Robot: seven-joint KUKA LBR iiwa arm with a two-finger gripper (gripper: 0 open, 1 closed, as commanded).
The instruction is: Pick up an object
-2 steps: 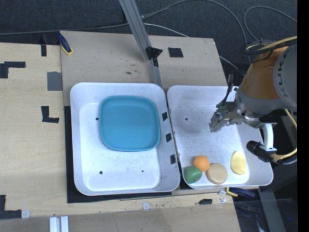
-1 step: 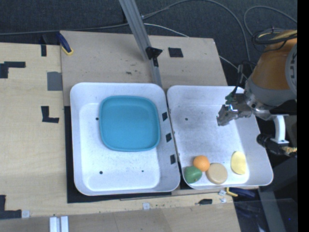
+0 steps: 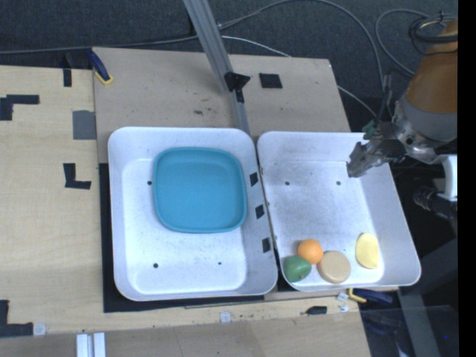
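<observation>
I can't tell how my gripper is set as it hangs over the right bin's far right edge, and since the orange ball, green piece, tan disc and yellow piece crowd its near edge, I risk pinching two or glancing off.

Plastic bins and plate on a pale wood counter.
The two shallow white plastic bins look smooth but speckled with grime; the square blue plastic plate is matt and even; the light plywood counter shows faint grain and scuffs.
</observation>
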